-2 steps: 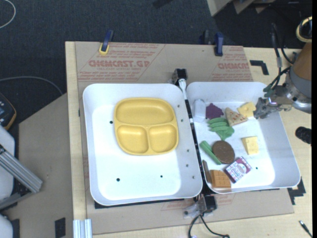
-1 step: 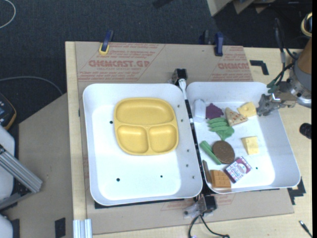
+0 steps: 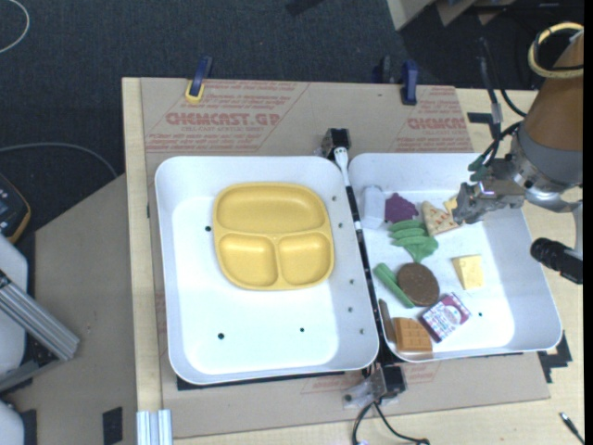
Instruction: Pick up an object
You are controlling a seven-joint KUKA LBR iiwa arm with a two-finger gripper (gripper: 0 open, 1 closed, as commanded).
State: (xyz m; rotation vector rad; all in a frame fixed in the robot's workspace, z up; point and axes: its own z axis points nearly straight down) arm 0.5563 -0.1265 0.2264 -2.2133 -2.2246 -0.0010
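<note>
Over the right bin [image 3: 519, 336], near its two o'clock corner, the tool [image 3: 466, 204] hangs low off the grey arm; from where I stand I cannot tell how it is set. Nearest to it is the cracker-like wedge [image 3: 438, 218], just beside it at about eight o'clock, its long axis slanting from ten toward four. I'd judge that the likeliest pick. Further out at nine o'clock lie the purple piece [image 3: 400, 207] and green leafy toy [image 3: 413, 240]; the yellow cheese block [image 3: 469, 271] sits at six. Well apart, the left bin [image 3: 185, 313] carries the yellow divided tray [image 3: 273, 235].
</note>
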